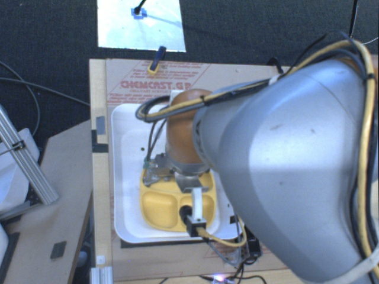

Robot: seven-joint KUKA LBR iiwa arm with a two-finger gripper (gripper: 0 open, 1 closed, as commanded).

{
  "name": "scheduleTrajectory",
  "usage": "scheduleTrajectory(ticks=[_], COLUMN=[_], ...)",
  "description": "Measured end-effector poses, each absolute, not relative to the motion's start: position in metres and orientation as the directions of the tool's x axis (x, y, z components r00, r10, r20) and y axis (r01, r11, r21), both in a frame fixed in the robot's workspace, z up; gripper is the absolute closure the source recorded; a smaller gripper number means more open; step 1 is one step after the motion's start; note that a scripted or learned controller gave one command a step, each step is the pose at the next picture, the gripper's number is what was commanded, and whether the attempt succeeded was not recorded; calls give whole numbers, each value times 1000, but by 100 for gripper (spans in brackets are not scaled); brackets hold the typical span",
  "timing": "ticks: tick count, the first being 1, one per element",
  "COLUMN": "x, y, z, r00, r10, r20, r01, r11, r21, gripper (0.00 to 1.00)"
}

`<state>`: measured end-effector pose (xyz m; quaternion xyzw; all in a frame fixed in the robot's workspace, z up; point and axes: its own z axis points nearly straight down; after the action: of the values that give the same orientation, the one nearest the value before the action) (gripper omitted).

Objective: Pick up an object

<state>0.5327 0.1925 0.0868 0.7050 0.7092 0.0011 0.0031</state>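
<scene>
A yellow plastic tray with compartments (159,209) lies in the near part of the left white bin (125,136). My gripper (155,171) points down into this bin at the tray's far left edge, touching it or just above it. The wrist with its orange band (180,132) stands right above the gripper and hides the tray's far right part. Nothing shows as held. The grey arm covers the right side of the view, hiding the right bin.
Under the bins lies a cardboard sheet with red print (157,83). A small yellow and blue item (156,60) rests at the cardboard's far edge. A pale sheet (140,16) lies on the dark floor behind. A metal rail (23,158) leans at the left.
</scene>
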Motion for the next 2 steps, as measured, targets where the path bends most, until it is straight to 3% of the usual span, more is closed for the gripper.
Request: scheduleTrajectory(ticks=[1,2], x=[531,617], y=[229,168], z=[88,85], r00=[-1,3], r10=[1000,1000], r20=[-10,5], r01=[1000,1000], r11=[1,-3], r21=[11,-4], gripper=[0,0])
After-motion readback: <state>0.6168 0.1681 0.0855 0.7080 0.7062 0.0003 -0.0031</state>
